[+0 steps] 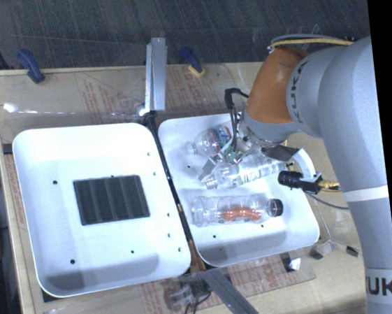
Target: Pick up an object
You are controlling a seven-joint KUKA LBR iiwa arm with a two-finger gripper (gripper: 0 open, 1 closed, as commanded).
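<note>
Looking down from the camera view: two shallow white bins, glossy plastic with rounded corners, side by side on a pale wooden bench [101, 308]. In the left bin [40, 206], just a dark ribbed rectangular panel [111, 198], flat against the floor near the middle. In the right bin [302, 228], a cluster of clear plastic bottles, shiny and crinkled. Nearest the front, a long clear bottle [231, 210] on its side, black cap pointing right, something orange inside. Just behind, a second clear bottle [244, 176], also lying down, touching or nearly touching the first. Farther back, a rounder clear bottle [210, 141] with a colourful label. Reaching in from the right, the grey arm [339, 115], smooth and bulky, orange band [272, 88] above the wrist. Gripper [219, 164] down among the bottles, metallic fingers low between the rounder bottle and the second one; open or closed, cannot tell, too cluttered by transparent plastic. Black cable [233, 110] looping beside the wrist. Along the far edge of the bench, blue clamps [31, 66]; between the bins, a grey metal bar [155, 73] standing up at the back. Dark carpet [165, 8] beyond.
</note>
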